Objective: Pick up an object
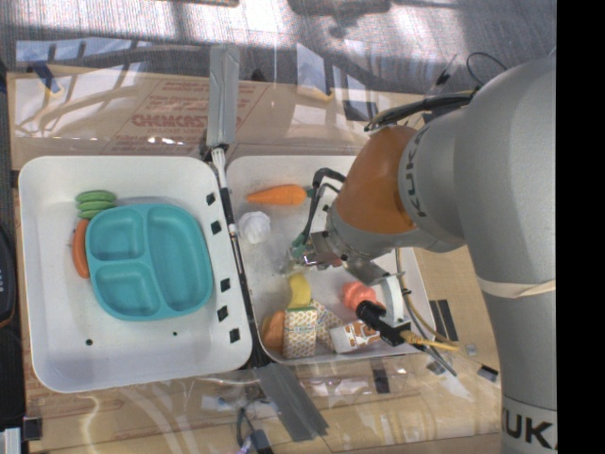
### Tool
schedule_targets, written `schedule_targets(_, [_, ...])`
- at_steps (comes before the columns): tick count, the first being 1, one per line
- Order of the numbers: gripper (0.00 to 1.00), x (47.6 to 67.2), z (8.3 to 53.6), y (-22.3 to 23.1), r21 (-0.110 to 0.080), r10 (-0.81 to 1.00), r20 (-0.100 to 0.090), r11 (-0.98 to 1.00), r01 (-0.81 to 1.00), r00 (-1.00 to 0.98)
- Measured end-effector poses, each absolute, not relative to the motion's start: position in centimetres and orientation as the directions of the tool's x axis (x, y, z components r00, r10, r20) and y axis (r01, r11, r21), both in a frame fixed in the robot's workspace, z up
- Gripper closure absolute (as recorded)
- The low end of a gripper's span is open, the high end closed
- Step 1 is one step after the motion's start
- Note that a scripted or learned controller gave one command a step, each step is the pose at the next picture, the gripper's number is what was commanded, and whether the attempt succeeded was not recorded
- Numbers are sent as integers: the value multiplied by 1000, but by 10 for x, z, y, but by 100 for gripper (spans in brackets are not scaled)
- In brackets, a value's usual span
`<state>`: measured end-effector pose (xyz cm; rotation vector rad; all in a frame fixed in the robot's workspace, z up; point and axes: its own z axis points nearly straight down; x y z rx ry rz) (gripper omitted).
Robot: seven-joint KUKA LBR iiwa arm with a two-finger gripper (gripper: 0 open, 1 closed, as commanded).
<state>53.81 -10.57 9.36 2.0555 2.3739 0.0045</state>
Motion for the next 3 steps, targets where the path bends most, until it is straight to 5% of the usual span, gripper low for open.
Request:
schedule_targets(1, [100,528,192,-86,-2,1000,0,-24,1000,24])
schedule_targets(2, [0,528,192,-86,-2,1000,0,-25,1000,25])
schedule_targets(3, [0,484,146,-91,-4,986,2,164,986,-164])
